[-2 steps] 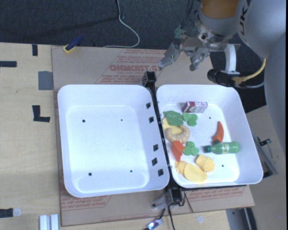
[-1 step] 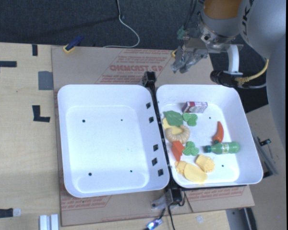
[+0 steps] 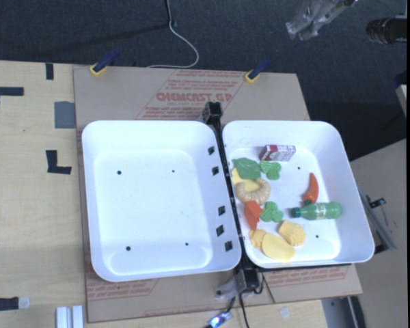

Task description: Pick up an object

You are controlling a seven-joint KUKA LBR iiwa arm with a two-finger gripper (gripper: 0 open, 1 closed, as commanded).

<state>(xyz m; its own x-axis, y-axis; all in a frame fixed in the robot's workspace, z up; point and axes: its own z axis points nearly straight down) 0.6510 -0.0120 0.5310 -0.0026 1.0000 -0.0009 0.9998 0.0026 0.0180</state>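
Nothing has been picked up yet, as far as the view shows. The claw (image 3: 306,24) hangs at the upper right of the frame, well apart from both bins, with nothing between its fingers — how far they are spread I cannot tell through the blur. The candidates all lie in the right bin (image 3: 348,176): a green bottle (image 3: 317,211), a red pepper (image 3: 311,187), a small box (image 3: 278,152). Descent, grasp and lift all remain.

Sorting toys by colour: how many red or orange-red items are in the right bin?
3: red chili right of centre, carrot by the divider, red-and-white box at the top. Others could hide under the pile.
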